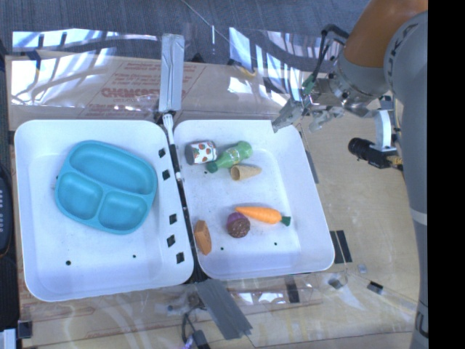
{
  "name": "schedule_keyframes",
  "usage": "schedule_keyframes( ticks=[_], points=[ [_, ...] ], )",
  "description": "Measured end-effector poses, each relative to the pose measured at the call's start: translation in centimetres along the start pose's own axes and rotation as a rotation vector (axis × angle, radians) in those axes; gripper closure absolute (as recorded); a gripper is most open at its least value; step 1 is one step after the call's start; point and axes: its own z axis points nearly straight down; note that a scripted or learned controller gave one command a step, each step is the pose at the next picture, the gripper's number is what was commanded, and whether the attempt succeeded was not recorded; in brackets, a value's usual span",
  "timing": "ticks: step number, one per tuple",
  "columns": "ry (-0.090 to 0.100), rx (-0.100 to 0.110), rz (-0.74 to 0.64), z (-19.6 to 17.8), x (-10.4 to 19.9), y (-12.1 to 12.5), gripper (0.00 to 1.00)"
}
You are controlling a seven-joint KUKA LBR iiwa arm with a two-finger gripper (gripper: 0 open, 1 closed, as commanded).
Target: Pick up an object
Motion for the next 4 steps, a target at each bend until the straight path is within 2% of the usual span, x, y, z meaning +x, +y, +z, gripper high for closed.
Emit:
schedule_keyframes(
  ticks=[1,2,3,4],
  points=[
    [0.001,0.004,-0.001,7.3,-0.4,-5.7,0.0],
    [0.002,-0.002,-0.002,17.5,0.1,-12.9,0.0],
    [0.001,-0.002,-0.006,17.5,4.2,-7.5,0.0],
    [0.002,-0.003,-0.001,17.5,6.8,0.7,0.0]
  ],
)
